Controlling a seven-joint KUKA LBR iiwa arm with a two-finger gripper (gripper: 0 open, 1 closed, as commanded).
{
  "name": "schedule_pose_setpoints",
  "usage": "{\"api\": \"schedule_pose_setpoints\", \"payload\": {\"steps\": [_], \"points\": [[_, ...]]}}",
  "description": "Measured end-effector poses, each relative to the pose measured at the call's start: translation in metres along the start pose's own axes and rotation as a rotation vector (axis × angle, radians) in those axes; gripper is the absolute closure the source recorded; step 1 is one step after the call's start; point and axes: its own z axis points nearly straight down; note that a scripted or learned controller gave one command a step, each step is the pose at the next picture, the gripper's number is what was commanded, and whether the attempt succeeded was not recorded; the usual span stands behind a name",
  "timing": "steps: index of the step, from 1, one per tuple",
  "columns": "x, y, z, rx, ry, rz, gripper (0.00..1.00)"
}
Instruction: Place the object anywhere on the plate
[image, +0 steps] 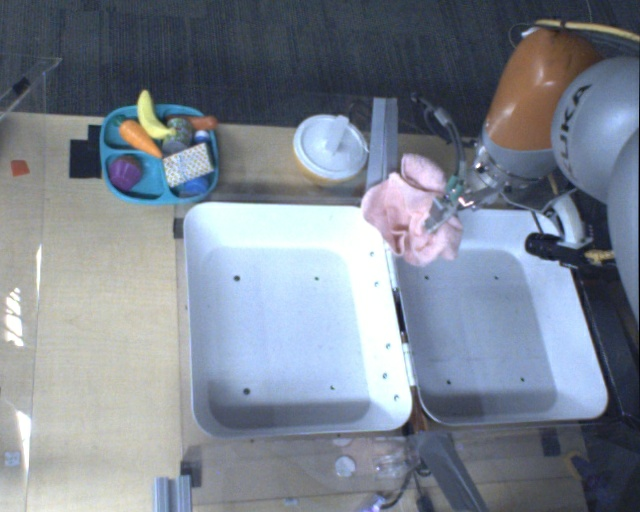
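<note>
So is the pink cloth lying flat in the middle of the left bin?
No, the pink cloth is bunched at the top-left corner of the right bin, draped over the divider beside the gripper.

My claw (445, 212) is hanging over the far left corner of the right bin (560, 390), and a pink cloth (400, 210) is bunching there across the divide between the bins, blocking that corner. The left bin (200, 330) is lying open across its whole floor, and the near part of the right bin is offering free passage too. Beyond the far rims, a white lidded bowl (330, 147) and a blue tray (150, 190) of toy food are crowding the bench.
</note>
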Motion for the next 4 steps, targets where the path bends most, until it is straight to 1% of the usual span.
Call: {"api": "schedule_pose_setpoints", "payload": {"steps": [1, 2, 3, 4], "points": [[0.000, 0.003, -0.040, -0.002, -0.001, -0.006, 1.00], [0.055, 0.018, -0.039, -0.001, 0.002, -0.410, 1.00], [0.108, 0.042, -0.048, -0.005, 0.001, -0.809, 1.00], [0.153, 0.063, -0.037, -0.005, 0.003, -1.116, 1.00]]}}
